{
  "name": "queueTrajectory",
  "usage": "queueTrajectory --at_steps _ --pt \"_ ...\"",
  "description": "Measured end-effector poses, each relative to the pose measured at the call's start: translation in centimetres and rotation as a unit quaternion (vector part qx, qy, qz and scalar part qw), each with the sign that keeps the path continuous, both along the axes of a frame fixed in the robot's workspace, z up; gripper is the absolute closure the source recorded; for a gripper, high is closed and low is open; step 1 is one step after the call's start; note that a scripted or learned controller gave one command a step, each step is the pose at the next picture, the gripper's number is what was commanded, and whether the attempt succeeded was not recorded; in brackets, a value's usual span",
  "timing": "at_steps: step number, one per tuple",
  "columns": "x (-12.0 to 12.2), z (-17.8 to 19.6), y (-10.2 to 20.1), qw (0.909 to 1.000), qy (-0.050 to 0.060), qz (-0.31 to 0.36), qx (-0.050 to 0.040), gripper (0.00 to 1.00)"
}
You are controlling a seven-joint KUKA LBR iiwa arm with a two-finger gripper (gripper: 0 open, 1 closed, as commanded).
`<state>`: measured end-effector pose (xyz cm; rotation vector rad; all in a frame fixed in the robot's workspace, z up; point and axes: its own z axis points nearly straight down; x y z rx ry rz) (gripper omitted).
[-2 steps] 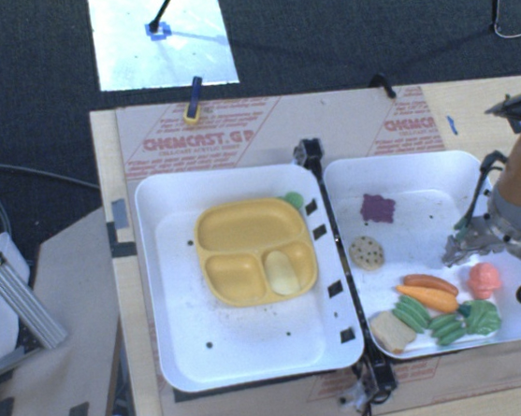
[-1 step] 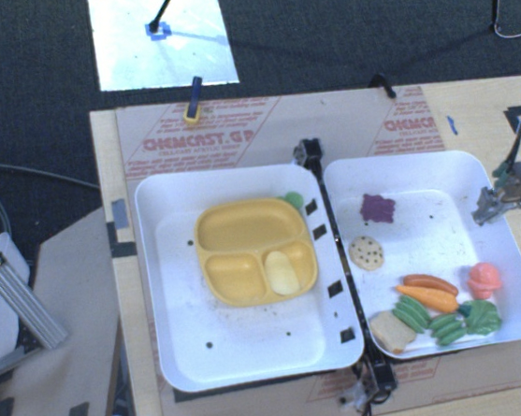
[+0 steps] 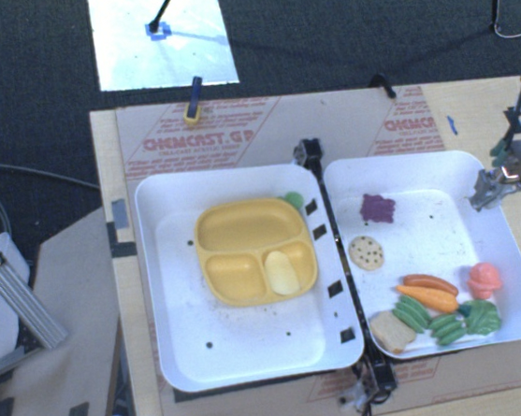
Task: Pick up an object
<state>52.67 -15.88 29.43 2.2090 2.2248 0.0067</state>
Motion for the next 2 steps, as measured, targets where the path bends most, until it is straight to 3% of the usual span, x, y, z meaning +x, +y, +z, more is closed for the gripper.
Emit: queueTrajectory --at_steps 1,2 --pt "-4.1 3.3 1.9 1.0 0.001 -0.001 0.0006 1.0" --pt "-3.9 6.8 5.2 1.0 0.0 0.001 0.0006 1.0"
